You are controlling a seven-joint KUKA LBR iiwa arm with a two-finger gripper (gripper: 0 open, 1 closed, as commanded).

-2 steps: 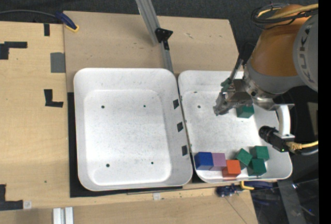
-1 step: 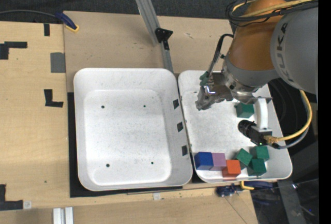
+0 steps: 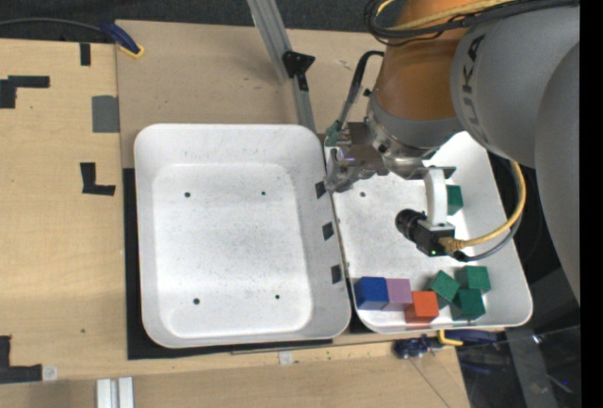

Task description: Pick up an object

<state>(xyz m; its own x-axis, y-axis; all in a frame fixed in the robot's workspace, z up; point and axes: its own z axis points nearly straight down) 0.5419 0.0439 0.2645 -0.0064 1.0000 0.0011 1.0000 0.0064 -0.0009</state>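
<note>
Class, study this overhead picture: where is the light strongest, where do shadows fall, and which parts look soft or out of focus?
In the camera view, the right bin is brightest beside the arm, nearly washed out; the arm shades that bin's upper part; the left bin is evenly lit with a greyish floor; the arm's big grey body, nearest the lens, looks soft, while the blocks, such as the blue block, stay fairly crisp.

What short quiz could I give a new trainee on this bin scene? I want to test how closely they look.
1. True or false: the blue block lies in the left bin.
2. Which block touches the blue one's right side: A) orange, B) purple, C) green?
3. Where in the right bin are most blocks gathered?

Key:
1. False; it lies in the right bin.
2. B, the purple block.
3. Along its near edge, where the orange block and green blocks also lie.
</note>
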